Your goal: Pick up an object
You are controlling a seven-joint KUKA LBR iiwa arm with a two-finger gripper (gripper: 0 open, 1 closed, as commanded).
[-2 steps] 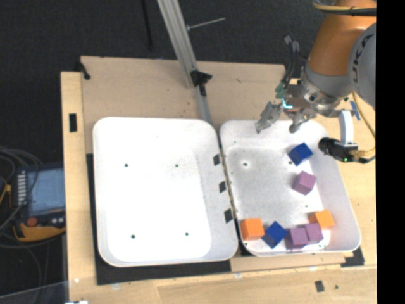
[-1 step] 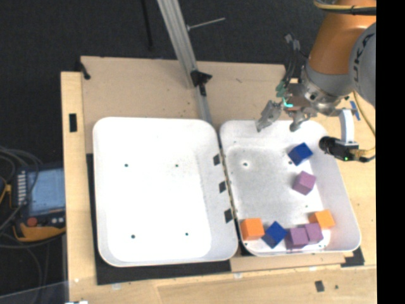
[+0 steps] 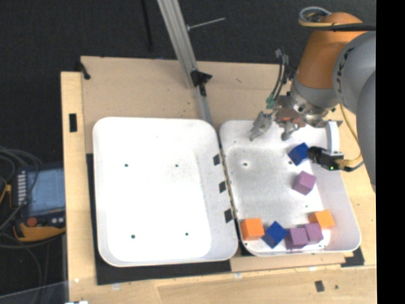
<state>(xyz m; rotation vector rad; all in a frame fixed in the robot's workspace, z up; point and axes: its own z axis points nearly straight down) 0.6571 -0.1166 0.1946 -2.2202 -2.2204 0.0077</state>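
My gripper (image 3: pixel 273 129) hangs over the far end of the right bin (image 3: pixel 253 138), open, with nothing between its fingers (image 3: pixel 259 127). A blue cube (image 3: pixel 298 154) lies just to the right of and nearer than the gripper, apart from it. A purple cube (image 3: pixel 304 183) sits a little closer to the front. Along the bin's near edge lie an orange cube (image 3: pixel 252 228), a second blue cube (image 3: pixel 274 234), two purple cubes (image 3: pixel 297 237) (image 3: pixel 313 233) and another orange cube (image 3: pixel 324 218).
The left bin (image 3: pixel 101 170) stands beside the right one, with small clips (image 3: pixel 223 185) along the shared edge. A slanted metal pole (image 3: pixel 180 37) rises behind the bins. A handheld control unit (image 3: pixel 38 201) lies off the bench at the left.
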